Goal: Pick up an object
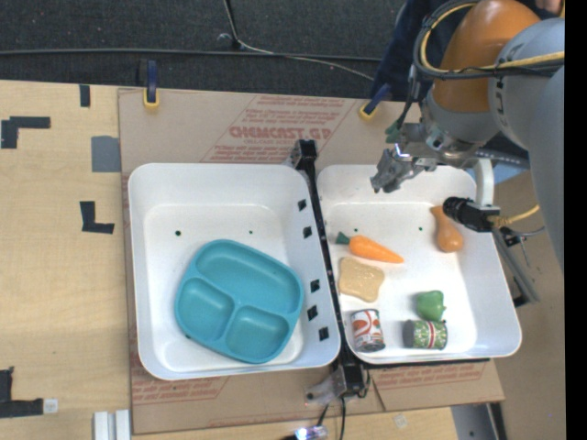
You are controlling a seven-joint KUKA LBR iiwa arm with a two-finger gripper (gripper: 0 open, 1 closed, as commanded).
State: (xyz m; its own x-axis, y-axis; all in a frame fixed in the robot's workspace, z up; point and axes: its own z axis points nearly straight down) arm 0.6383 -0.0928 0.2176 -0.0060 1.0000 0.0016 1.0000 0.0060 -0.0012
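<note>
- The gripper (pixel 393 174) is seen above the far part of the right bin (pixel 486 324), near that bin's back wall, carried by the grey arm (pixel 514 71) with its orange band.
- Nothing is seen between the fingers; whether they are spread or pressed together cannot be told from this view.
- A carrot (pixel 376 249) is laid near the middle of the right bin, its green end pointed toward the divider between the bins.
- A slice of bread (pixel 360 280) is placed just in front of the carrot, close to it.
- A red-and-white can (pixel 367 329) is found at the near edge of the right bin, beside a green-labelled can (pixel 426 335) lying on its side.
- A green pepper (pixel 429 303) is set just behind the green-labelled can, touching or nearly touching it.
- A tan, pear-shaped object (pixel 448 232) is seen at the right side of the bin, below the arm's wrist.
- In the left bin (pixel 151 200), a blue divided plate (pixel 238 299) is laid flat, tilted in its placement, toward the near right part of that bin.
- The gripper is kept well apart from all objects in the bin.
</note>
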